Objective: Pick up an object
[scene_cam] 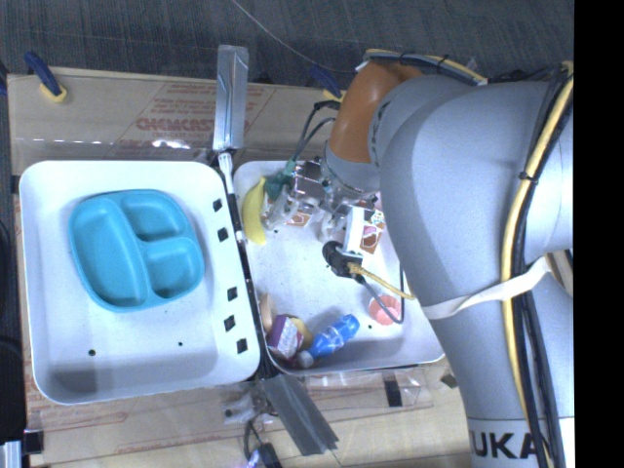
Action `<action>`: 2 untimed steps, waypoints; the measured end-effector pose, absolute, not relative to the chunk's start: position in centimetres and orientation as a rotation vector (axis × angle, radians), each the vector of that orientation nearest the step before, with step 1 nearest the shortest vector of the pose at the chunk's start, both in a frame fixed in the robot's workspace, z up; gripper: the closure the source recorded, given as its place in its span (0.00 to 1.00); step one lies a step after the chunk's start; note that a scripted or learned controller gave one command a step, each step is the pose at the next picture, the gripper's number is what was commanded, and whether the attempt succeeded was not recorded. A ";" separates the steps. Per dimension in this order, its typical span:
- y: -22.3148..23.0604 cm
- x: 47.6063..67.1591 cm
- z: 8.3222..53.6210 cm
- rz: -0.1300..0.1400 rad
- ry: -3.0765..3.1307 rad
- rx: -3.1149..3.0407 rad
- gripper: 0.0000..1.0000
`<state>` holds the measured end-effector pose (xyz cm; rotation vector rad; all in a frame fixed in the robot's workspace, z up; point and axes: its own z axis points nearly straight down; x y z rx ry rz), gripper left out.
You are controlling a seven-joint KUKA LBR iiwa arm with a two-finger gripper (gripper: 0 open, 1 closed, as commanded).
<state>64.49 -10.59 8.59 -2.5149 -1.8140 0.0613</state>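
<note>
1. Banana (254, 212), camera view: lying in the right bin (292, 261) against its left wall, long axis running along that wall, just left of the gripper (304, 201); whether the fingers are parted or holding anything cannot be told.
2. Open white floor is lying below the gripper; a purple cup (284, 336) and blue bottle (334, 336) are crowding the near edge.
3. Blue tray (136, 247) is sitting in the left bin (58, 359), well apart.

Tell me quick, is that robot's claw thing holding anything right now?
Gripper: low in the right white bin beside the yellow banana; open, shut or holding something cannot be told from this view.
</note>
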 end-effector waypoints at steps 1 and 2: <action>-10.5 64.5 8.5 0.063 -1.779 -2.537 0.00; -10.0 64.4 8.5 0.071 -1.710 -2.588 0.00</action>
